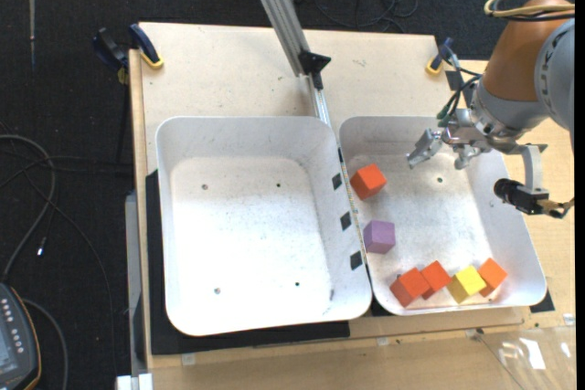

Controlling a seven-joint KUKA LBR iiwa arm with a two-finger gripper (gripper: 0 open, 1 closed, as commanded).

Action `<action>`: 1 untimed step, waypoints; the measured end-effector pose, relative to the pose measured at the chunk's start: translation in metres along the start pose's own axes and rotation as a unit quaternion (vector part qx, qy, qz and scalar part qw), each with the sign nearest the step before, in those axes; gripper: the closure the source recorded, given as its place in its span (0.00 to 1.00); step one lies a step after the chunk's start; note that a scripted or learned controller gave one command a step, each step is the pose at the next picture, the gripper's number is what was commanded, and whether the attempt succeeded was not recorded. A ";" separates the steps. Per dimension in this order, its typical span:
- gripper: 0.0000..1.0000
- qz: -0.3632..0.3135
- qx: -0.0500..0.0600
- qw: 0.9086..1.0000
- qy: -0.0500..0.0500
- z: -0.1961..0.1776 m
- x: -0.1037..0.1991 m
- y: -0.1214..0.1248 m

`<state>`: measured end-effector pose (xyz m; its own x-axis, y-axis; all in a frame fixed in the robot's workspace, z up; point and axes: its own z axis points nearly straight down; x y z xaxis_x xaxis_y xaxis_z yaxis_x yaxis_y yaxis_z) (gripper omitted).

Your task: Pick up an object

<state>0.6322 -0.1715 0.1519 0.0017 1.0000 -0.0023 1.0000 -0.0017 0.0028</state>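
- Gripper (445, 148) hangs over the right bin (512, 237), fingers apart, nothing between them.
- Six blocks in that bin: one orange block (368, 181) left of the gripper, one purple block (379, 236) below it.
- Four along the near wall: red block (411, 286), orange (436, 275), yellow block (467, 283), orange (492, 273).
- Left bin (183, 151) alongside.

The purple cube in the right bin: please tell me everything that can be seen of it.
The purple cube is a small, plain, matte lilac block, perhaps wood or foam. It rests on the floor of the right bin, near the bin's left wall, turned a little off the bin's edges. Nothing touches it: an orange cube lies above it in the picture, apart.
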 end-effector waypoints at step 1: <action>0.00 -0.001 0.007 1.000 0.003 0.048 0.053 -0.078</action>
<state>0.5544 -0.1184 0.1034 -0.0005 1.0000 0.0047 0.9999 0.0006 -0.0109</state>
